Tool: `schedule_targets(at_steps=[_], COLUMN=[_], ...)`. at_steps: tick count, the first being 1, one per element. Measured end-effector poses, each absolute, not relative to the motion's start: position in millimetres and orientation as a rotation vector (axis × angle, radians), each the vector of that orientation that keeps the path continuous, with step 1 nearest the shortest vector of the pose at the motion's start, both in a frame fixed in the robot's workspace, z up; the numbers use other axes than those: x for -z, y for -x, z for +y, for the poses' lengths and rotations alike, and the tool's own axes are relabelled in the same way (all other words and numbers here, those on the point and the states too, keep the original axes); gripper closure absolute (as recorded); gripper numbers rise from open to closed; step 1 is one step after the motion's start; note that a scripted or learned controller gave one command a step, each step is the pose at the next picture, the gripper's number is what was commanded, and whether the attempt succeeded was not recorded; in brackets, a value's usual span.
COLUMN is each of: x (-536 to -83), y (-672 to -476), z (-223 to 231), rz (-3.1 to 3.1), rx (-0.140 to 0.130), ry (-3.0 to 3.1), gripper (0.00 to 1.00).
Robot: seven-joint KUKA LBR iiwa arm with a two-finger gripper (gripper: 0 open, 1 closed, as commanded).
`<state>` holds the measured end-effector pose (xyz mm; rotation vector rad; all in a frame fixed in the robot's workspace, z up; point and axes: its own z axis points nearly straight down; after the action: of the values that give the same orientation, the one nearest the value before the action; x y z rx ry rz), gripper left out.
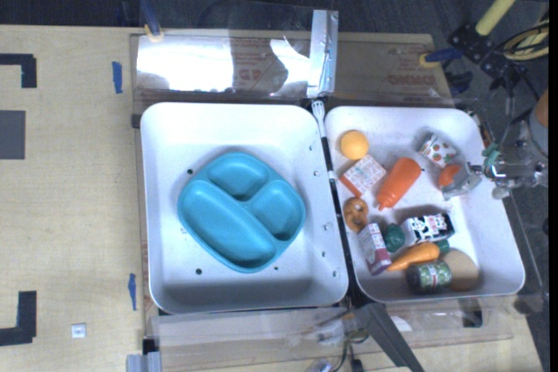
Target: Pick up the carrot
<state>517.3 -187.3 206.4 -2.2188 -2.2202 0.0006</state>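
Observation:
The carrot (417, 255), slim, orange and tapered, lies near the front of the right bin (506, 231), between a small milk carton (429, 227) and a green can (429, 276). A thicker orange-red tapered piece (398, 181) lies slanted in the middle of that bin. My gripper (490, 168) hangs over the bin's right rim, well behind and to the right of the carrot. A small red-orange item (450, 176) sits just left of the gripper.
The right bin also holds a yellow ball (353, 144), a checked packet (364, 176), a doughnut-like piece (355, 212), a small box (376, 246) and a white wrapped item (436, 151). The left bin (174, 135) holds a blue divided plate (241, 210).

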Motion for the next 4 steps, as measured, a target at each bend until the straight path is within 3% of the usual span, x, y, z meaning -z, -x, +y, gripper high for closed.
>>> schedule_targets(at_steps=[1,2,3,4], x=[-183.6,-214.4,-100.9,-111.1], y=[-543.1,-561.9,-592.4,-592.7], z=[-85.8,-128.0,-119.3,-119.0], rz=[-2.337,-1.972,-1.863,-1.866], rx=[-0.001,0.002,0.016,0.016], ry=[2.09,2.449,2.542,2.541], gripper=[0.0,0.0,0.0,1.0])
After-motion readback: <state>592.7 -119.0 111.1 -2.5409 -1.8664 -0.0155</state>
